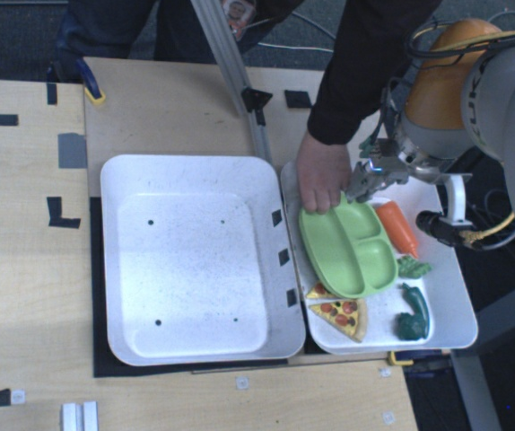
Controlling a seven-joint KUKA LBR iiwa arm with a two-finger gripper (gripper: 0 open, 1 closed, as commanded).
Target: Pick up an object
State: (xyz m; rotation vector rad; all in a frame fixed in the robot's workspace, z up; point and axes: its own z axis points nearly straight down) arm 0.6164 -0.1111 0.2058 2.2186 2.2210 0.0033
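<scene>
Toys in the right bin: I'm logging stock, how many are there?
4: green plate centre, carrot at its right, pizza slice near front, dark green toy front right. The hand may hide more.

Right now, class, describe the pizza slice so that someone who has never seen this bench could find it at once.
Find the right-hand white bin of the two. Along its near edge, just below the green divided plate, lies the pizza slice. It is the one flat tan wedge with red spots; its neighbours are an orange carrot and a dark green toy.
</scene>
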